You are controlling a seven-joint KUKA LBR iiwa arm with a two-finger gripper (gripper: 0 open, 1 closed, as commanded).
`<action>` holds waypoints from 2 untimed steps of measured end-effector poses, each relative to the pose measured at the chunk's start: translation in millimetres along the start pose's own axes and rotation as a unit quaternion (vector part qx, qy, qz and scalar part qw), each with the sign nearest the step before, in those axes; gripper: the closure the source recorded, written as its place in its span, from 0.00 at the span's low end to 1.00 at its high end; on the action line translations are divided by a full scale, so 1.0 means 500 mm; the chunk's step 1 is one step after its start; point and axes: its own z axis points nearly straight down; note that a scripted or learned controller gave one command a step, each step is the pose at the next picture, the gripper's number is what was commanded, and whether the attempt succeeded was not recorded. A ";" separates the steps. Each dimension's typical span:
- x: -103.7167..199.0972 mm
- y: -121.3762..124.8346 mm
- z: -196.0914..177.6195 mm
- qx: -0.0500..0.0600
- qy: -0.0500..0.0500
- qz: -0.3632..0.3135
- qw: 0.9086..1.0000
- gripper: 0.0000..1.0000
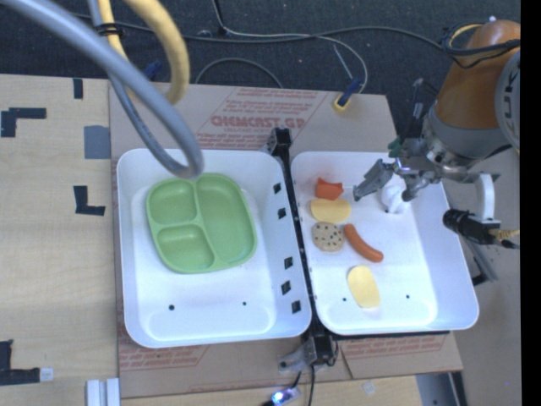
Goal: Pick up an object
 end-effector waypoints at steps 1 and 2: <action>0.001 0.004 -0.016 -0.006 -0.001 -0.002 1.000 0.00; 0.001 0.021 0.095 -0.007 -0.001 -0.001 1.000 0.00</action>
